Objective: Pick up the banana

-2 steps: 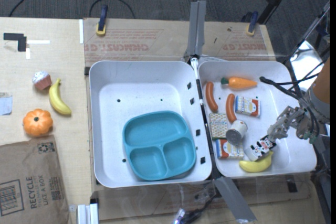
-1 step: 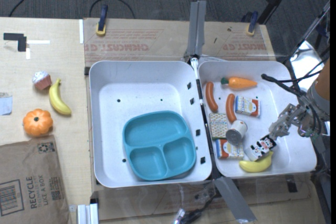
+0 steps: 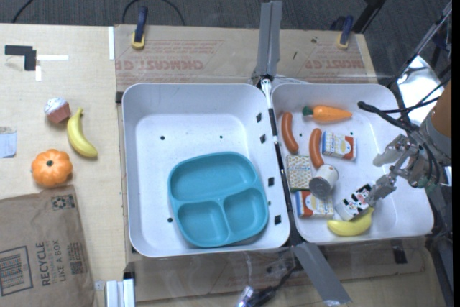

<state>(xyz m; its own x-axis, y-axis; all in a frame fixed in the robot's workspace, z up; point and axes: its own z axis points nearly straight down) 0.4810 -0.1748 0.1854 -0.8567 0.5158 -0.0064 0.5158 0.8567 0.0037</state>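
Two bananas (image 3: 351, 225) (image 3: 80, 134), two sausages (image 3: 289, 132) (image 3: 315, 147), one carrot (image 3: 330, 113), two bins (image 3: 144, 101) (image 3: 381, 93).

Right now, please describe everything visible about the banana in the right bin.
The banana is yellow, smooth and curved, lying flat near the front wall of the right bin, ends turned upward in the view. A small black-and-white toy touches its upper side. The gripper hangs above and to its right, not holding it.
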